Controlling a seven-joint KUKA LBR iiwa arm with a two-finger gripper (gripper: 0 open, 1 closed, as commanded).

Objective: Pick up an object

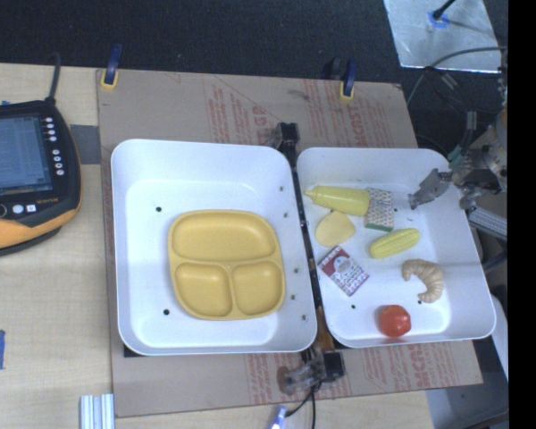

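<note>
The two-finger gripper (426, 191) sits at about 3 o'clock in the camera view, over the upper right corner of the right white bin (464, 266). Its dark fingers look slightly parted with nothing between them, so it reads as released and carrying nothing.

Nearest, toward 9 o'clock from the gripper, lies a small speckled green-edged sponge block (380, 209), touching the long pale-yellow plastic squash (338, 198). Toward 7 o'clock of the gripper is a short yellow-green toy corn cob (394, 242), lying at a slant and apart from its neighbours. At 6 o'clock rests a tan curved toy croissant (425, 278); further down is a round red toy tomato (394, 321). A flat yellow disc-like piece (335, 229) and a red-and-white printed card packet (344, 271) lie by the bin's left wall.

All of these look light. The corn cob seems the best candidate: probably stiff, narrow enough to span, best gripped across its middle, at right angles to its length. The tomato looks smooth and may roll out of the grip. The packet lies flat and offers little edge. The sponge would squash.

The left white bin (134, 239) holds 1 yellow 3-compartment plastic tray (225, 263).
</note>
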